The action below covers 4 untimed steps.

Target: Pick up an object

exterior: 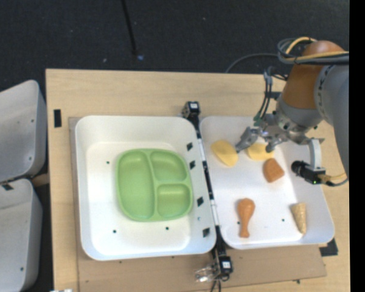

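My gripper (pixel 258 141) hangs over the back of the right bin (pixel 274 236), its two fingers spread open. A small yellow food piece (pixel 258 152) lies on the bin floor just below and between the fingertips, not lifted. A larger yellow piece (pixel 225 152) sits to its left, beside the left finger. An orange chunk (pixel 272 170) lies just right of and in front of the gripper. Nearer the front are a chicken drumstick (pixel 245 216) and a beige cone-shaped piece (pixel 300 216).
The left bin (pixel 91 224) holds a green divided plate (pixel 153 183). A clamped divider (pixel 204 175) runs between the bins. The arm (pixel 307 84) comes in from the upper right, with cables looping above it. White chairs (pixel 12 163) stand at the left.
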Each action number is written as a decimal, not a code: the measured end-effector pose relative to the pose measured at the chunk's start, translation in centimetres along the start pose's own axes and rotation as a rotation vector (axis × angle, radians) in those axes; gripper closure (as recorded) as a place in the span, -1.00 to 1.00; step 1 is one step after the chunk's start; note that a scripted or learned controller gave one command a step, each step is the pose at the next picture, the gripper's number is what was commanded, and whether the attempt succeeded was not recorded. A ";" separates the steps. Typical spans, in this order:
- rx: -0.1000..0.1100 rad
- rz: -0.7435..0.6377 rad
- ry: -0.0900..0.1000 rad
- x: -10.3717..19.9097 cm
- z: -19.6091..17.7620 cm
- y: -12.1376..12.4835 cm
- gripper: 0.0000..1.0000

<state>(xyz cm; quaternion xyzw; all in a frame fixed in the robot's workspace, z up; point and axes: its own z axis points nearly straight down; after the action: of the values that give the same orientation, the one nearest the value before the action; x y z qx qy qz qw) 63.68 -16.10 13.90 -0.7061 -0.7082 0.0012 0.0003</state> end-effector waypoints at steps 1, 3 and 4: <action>-0.002 0.002 -0.001 -0.1 3.9 0.0 -1.00; -0.009 0.004 -0.001 -1.3 -2.8 0.7 1.00; -0.010 0.001 -0.001 -1.5 -8.3 0.8 1.00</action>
<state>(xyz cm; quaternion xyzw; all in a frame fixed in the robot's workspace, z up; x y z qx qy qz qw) 64.50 -17.61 22.18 -0.7063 -0.7079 -0.0018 -0.0035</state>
